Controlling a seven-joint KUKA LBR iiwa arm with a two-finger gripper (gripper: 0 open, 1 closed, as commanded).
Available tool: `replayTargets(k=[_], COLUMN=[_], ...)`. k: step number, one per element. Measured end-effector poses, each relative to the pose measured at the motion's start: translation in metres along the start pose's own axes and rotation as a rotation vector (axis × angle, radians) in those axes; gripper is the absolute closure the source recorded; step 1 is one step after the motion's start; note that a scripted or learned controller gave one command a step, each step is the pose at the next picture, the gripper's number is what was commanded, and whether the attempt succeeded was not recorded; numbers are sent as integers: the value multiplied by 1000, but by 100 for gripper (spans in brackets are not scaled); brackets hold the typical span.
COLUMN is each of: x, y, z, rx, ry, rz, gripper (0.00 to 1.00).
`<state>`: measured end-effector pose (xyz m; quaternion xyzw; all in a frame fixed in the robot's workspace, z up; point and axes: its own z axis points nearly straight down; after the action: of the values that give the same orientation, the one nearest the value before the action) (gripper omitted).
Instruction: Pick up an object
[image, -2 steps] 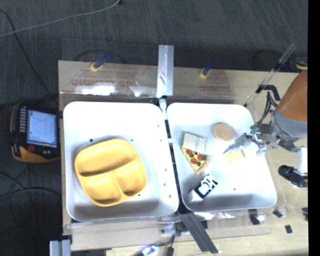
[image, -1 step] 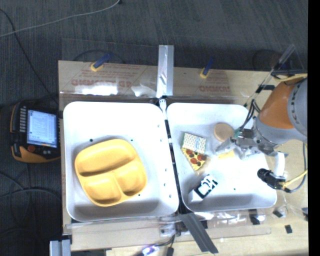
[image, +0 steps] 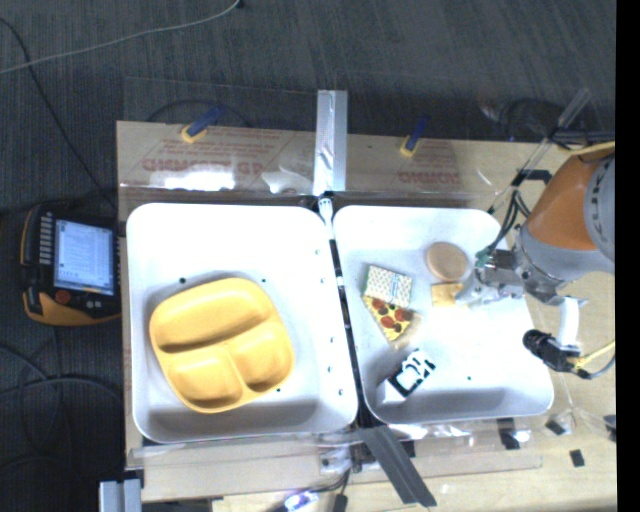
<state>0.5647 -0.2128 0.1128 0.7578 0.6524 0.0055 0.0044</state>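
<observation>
Approach: as the end effector (image: 478, 290) is hovering beside the small tan block (image: 446, 292), it should be centring over it.
Grip: finger state is staying unreadable; I cannot tell.

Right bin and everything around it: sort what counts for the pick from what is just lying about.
For the pick:
gripper
yellow block
tan round disc
pizza slice toy
checkered card
black and white piece

Lying about:
yellow divided tray
handheld pendant
</observation>
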Motion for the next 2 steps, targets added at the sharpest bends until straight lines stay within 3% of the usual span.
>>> replayTargets(k=[1, 2], x=[-3, 45], y=[16, 41], z=[10, -32], rx=[-16, 16], ry=[-12, -4], rz=[-152, -36], gripper=[100, 100])
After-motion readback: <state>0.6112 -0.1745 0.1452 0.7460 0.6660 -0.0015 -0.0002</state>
